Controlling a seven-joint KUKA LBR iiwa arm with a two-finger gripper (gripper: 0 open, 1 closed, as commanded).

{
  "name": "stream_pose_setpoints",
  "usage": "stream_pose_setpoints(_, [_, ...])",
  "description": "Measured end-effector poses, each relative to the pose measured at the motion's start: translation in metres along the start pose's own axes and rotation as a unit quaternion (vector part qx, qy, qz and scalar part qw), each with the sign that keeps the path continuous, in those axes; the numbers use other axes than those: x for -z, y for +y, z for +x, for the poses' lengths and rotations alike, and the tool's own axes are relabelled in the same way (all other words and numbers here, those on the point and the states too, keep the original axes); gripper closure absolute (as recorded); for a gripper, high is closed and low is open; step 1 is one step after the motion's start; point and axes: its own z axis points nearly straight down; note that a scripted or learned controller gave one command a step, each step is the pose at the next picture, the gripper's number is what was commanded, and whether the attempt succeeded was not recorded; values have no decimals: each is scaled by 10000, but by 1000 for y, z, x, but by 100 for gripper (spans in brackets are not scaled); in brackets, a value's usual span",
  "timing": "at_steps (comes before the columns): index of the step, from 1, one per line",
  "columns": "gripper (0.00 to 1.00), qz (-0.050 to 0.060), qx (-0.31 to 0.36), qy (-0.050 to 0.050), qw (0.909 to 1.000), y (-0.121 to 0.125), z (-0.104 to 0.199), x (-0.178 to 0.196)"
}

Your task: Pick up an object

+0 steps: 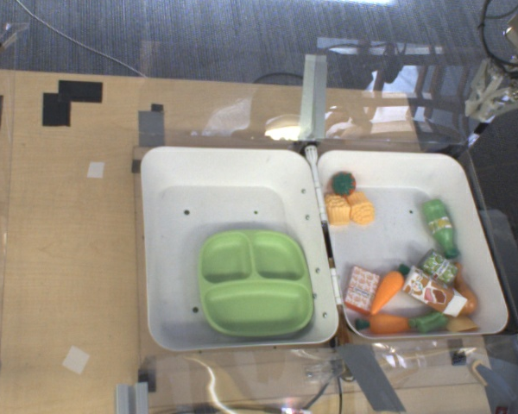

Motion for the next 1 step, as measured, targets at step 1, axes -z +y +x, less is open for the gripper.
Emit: stream_pose_setpoints(1, [100,39,-2,-55,10000,-1,-3,15])
